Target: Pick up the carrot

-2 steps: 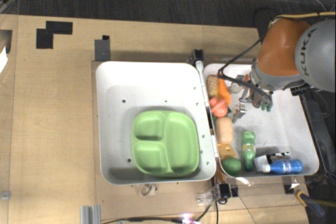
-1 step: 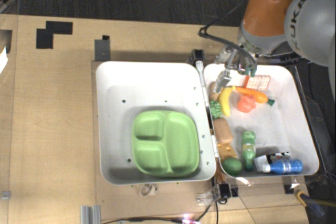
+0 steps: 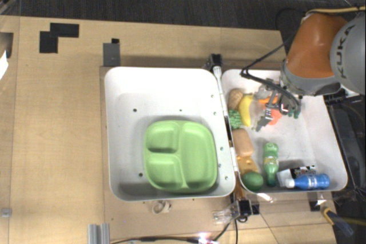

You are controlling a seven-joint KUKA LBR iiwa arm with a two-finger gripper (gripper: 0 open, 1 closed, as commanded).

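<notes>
Here the small orange carrot (image 3: 274, 115) lies in the right white bin (image 3: 320, 140), toward its far left part, and it is mostly covered by the grey two-finger gripper (image 3: 269, 113) that sits directly over it; only a patch of orange shows beside the metal. Whether the gripper is wide, narrow or closed on the carrot cannot be told at this angle, so a secure hold should not be assumed. The likeliest trouble, in my judgement, is the crowding: a yellow banana-shaped toy (image 3: 246, 110) lies just left of the carrot, with a brown rounded piece (image 3: 235, 98) beyond it and a green leafy piece (image 3: 234, 119) by the bin's left wall, and a slightly off-centre close could pinch the banana too or nudge the carrot aside. A smooth, tapered carrot may also slip out on lifting if caught near its tip. Nearer in the same bin, well apart, stand a tan bread-like block (image 3: 244, 144), a green bottle (image 3: 270, 157) and a blue and white bottle (image 3: 304, 181), unlikely to interfere. The left white bin (image 3: 126, 100) carries a green divided plate (image 3: 180, 154) on the wooden surface (image 3: 51, 140).
</notes>
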